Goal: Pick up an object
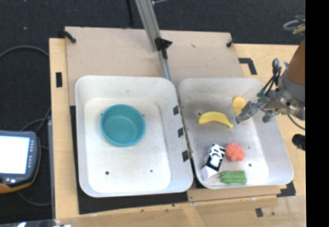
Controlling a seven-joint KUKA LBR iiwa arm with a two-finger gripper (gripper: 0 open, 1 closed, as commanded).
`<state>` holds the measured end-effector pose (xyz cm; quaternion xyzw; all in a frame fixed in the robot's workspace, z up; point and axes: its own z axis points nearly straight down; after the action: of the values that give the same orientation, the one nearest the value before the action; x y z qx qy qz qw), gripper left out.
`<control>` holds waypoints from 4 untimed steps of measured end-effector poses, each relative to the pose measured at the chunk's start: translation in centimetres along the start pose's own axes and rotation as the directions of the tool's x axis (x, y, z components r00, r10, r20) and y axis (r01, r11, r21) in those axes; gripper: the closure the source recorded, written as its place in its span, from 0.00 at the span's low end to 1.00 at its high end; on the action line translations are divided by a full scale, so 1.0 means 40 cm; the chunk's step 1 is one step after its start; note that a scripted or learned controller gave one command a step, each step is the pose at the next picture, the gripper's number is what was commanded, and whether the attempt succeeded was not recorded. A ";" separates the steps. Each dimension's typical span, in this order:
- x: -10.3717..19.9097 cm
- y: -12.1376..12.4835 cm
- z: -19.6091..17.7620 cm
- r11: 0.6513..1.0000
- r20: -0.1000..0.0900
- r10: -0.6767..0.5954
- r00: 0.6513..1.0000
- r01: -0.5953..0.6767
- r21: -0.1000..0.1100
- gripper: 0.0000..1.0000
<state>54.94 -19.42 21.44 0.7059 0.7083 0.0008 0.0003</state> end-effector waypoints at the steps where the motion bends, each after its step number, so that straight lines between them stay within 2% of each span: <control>1: 0.000 0.000 0.000 1.000 -0.001 0.001 1.000 -0.001 0.000 0.00; 2: -0.007 -0.012 0.156 1.000 0.002 0.004 1.000 -0.004 0.006 0.00; 3: -0.010 -0.014 0.287 1.000 0.003 0.005 1.000 -0.005 0.004 0.00; 4: -0.012 -0.010 0.253 1.000 0.002 0.010 1.000 -0.010 -0.003 1.00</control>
<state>54.57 -19.89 11.34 0.7094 0.7048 0.0012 0.0021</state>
